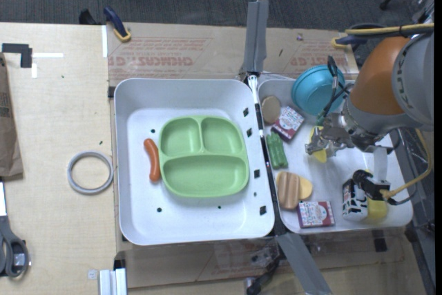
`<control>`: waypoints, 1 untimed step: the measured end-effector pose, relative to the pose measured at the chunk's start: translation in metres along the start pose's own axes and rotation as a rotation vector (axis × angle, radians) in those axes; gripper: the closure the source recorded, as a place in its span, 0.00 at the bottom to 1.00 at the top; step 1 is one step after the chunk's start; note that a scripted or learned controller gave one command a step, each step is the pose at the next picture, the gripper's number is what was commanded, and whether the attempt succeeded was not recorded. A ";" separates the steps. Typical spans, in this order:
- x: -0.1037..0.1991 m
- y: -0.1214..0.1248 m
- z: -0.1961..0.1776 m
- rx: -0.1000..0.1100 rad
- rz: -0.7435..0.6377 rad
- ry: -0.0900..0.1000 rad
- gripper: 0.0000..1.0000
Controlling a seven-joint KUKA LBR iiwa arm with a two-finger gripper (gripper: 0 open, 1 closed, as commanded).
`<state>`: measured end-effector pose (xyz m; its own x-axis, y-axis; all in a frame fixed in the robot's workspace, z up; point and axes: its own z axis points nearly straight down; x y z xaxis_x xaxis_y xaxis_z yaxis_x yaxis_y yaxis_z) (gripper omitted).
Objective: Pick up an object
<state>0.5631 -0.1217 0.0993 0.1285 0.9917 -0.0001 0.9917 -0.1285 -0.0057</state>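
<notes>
Risk: I see the two-finger gripper low over a small yellow block | grip state: cannot tell | crowded right white bin, nudging likely, miss possible

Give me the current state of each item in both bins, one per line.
green divided tray: flat in left bin
hot dog: lying beside the tray
teal bowl: tipped against right bin's corner
green packet: lying flat
bread slice: lying flat
gripper: low over right bin
</notes>
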 end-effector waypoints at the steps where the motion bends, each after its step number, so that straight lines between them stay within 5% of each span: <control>1: 0.092 0.045 -0.092 -0.004 -0.199 -0.002 1.00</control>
